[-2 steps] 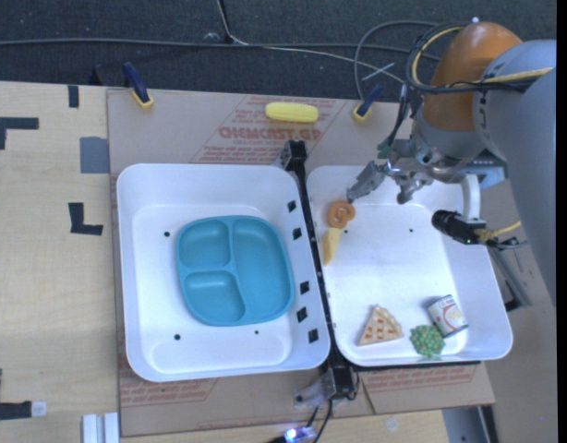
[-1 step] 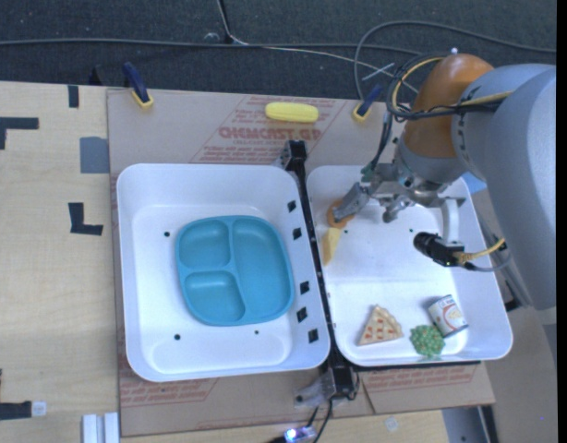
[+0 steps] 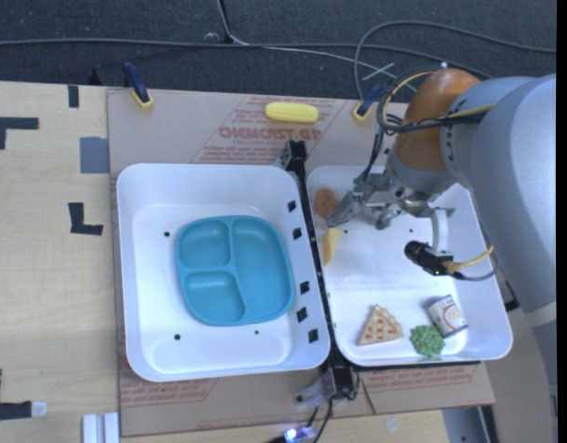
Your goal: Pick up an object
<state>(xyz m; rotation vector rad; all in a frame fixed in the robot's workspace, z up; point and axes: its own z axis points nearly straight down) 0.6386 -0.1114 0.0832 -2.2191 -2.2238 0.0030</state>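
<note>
The gripper (image 3: 350,207) is seen low in the right bin (image 3: 482,344), by an orange thing (image 3: 325,200). How it is set cannot be told.

Blue divided tray (image 3: 234,270) in left bin (image 3: 136,247); yellow obj (image 3: 291,112) + clamps (image 3: 137,88) on cardboard at back.

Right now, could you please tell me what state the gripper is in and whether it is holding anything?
Gripper: low in the right bin, at its upper left corner by a brownish item; open or shut cannot be told, and no hold is visible.
</note>
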